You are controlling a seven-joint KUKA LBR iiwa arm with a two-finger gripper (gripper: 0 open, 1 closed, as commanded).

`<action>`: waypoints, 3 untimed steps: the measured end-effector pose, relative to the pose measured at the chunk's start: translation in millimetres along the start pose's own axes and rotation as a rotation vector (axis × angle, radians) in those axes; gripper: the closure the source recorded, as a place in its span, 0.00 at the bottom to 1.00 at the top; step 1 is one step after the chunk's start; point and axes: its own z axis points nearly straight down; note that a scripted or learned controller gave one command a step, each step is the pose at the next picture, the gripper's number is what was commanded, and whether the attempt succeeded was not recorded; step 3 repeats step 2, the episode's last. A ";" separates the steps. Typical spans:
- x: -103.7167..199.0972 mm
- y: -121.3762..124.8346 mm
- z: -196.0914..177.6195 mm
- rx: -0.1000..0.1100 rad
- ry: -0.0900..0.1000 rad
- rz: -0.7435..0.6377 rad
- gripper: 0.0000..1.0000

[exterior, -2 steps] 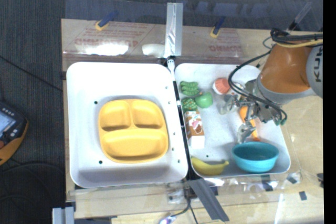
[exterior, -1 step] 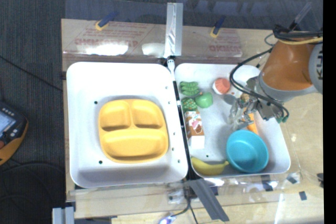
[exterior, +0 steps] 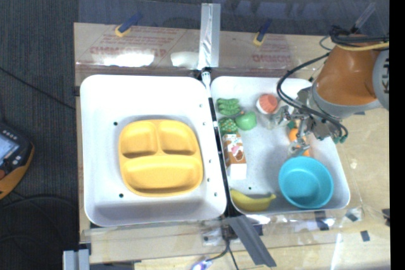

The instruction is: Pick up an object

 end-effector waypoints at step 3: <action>34.6 -18.1 16.2 -0.015 0.024 -0.348 0.00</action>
